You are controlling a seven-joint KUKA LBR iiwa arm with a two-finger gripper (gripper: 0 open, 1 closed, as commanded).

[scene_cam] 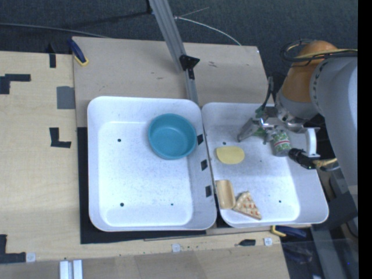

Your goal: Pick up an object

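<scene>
Hand: the hand (260,128) is hovering open in the right bin (302,214), upper part.
Risk: it is closing beside the small can (281,143), knocking it away.

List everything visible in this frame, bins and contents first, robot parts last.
white bins: 2, white, side by side on the bench
bowl: 1, blue, upper right of the left bin
flat oval piece: 1, yellow, middle of the right bin near its left wall
bread-like block: 1, tan, lower left of the right bin
pizza-slice piece: 1, orange-tan, lower right bin, beside the block
small can-like item: 1, green and white, upper right bin, beside the gripper
metal pole: 1, grey, slanting down between the bins
arm: 1, grey with orange band, right side
gripper: 1, metallic, over the upper right bin
</scene>
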